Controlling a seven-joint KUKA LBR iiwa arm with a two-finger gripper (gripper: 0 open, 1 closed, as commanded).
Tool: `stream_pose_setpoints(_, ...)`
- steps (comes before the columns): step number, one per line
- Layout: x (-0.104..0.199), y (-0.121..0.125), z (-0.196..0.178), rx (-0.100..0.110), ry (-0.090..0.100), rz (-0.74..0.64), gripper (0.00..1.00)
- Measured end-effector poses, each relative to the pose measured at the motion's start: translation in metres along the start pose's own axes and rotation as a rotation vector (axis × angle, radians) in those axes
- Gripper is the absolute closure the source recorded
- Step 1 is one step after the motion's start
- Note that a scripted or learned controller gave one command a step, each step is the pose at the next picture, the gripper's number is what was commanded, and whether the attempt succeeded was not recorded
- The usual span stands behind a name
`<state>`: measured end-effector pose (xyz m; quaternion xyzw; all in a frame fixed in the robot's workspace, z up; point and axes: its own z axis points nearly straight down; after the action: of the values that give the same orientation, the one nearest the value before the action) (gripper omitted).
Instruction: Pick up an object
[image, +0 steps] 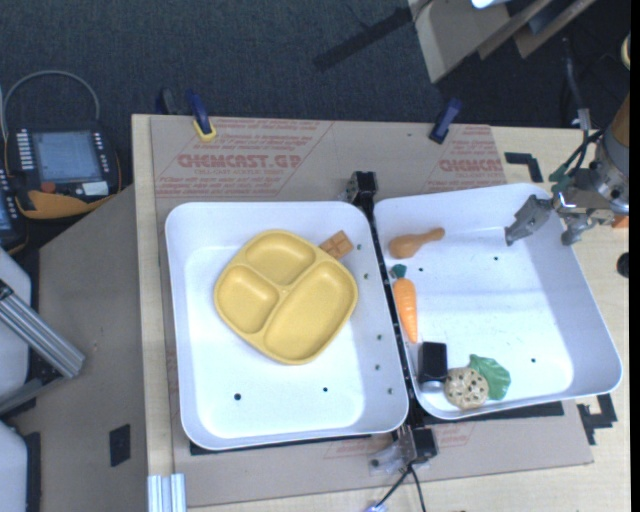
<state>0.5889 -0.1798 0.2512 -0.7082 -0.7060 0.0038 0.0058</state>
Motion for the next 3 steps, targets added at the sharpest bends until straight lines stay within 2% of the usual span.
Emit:
stream_pose_setpoints(1,0.001,0.002,-0.007,-0.013,-0.003,-0.003,0.0)
stream_pose_setpoints(3,-0.005,0.015,0.11,-0.006,-0.001,-0.005,0.0)
